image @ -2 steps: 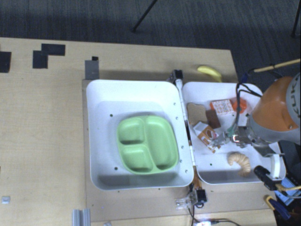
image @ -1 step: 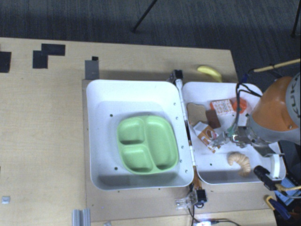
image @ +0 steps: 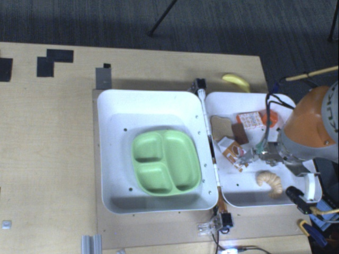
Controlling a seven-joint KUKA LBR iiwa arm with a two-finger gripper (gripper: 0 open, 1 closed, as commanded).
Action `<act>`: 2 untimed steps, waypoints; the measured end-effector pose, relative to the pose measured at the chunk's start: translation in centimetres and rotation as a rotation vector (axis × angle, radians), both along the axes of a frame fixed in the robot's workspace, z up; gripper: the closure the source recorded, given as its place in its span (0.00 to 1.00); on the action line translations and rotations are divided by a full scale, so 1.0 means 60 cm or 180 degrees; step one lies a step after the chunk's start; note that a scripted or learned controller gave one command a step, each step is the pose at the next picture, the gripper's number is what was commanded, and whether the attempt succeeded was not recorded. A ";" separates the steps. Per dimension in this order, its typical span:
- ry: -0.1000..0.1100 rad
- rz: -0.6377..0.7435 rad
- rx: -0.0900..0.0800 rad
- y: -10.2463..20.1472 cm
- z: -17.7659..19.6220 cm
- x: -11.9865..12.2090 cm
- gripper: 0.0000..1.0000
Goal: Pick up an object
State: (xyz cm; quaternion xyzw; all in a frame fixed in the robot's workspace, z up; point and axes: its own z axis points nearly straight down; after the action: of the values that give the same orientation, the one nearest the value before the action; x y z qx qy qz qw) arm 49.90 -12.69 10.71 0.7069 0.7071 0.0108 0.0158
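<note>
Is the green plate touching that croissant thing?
Apart. The camera view shows the green plate in the left bin, the croissant in the right bin.

The grey arm reaches in from the right; its pincer points leftward.

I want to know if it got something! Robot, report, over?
Gripper low in right bin, grip unclear. Croissant loose beside it. Snack packets crowd the spot. Green tray sits in left bin.

You will find no lettering, number or brand sharp enough to read: the red-and-white packet and the small orange-and-white packet in the right bin carry only blurred print.
</note>
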 end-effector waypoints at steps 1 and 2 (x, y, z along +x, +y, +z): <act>-0.0001 0.0000 0.0000 0.001 0.000 0.000 0.00; -0.0001 0.0002 0.0001 0.001 0.000 0.000 0.00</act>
State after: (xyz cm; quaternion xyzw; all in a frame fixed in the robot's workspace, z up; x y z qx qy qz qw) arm 49.92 -12.61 10.70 0.7067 0.7072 0.0110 0.0158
